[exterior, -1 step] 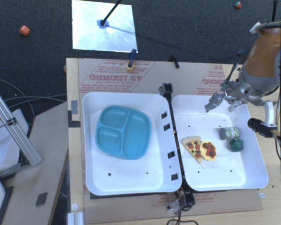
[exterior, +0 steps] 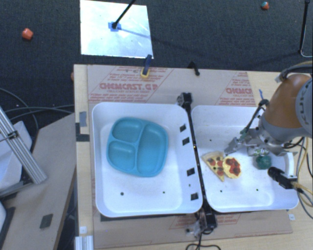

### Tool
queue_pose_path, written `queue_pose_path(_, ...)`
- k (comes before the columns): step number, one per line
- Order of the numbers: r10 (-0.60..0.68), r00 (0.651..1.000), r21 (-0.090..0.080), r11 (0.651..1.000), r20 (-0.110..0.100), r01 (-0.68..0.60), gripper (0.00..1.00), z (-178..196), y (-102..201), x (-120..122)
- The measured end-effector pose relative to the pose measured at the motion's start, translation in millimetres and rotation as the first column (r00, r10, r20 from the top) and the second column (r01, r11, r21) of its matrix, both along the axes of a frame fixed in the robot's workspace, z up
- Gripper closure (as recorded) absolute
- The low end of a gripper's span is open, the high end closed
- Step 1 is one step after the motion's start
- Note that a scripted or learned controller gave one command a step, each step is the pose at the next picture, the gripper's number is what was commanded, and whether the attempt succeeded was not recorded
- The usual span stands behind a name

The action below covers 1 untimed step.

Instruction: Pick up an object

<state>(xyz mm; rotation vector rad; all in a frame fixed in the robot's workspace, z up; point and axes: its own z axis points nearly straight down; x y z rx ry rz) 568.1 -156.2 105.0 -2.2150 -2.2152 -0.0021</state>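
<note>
The gripper (exterior: 236,139) is seen over the middle of the right bin (exterior: 244,197), with its two fingers (exterior: 231,146) parted and nothing caught between them. A toy pizza slice (exterior: 223,165) is laid flat on the bin floor just below the lower fingertip, close to it but outside the gap, nearer the bin's left wall than its right. A small green object (exterior: 262,160) is found just beside the wrist, toward the bin's right edge, partly covered by the arm (exterior: 288,110); its shape cannot be made out. A blue divided plate (exterior: 137,146) is set flat in the left bin (exterior: 146,202), toward that bin's upper left area and well apart from the gripper. The two white bins are placed side by side on a brown board (exterior: 122,83) printed with red lettering, and their shared edge is marked by a row of black clips (exterior: 190,172). The board is surrounded by dark carpet (exterior: 44,58), on which a shiny metal sheet (exterior: 98,29) is laid beyond the board's far edge. A yellow and blue clamp (exterior: 145,68) is fixed at that far edge. Counted: two bins, one plate, one pizza slice, one green object, and two small balls on the carpet, one orange (exterior: 27,33) near the far left and one (exterior: 264,5) near the far right.
</note>
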Motion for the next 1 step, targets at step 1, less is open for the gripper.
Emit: queue_pose_path(1,0.004,1.000,-0.019,1.000,0.015,-0.004,0.00,-17.7,69.2,-20.4)
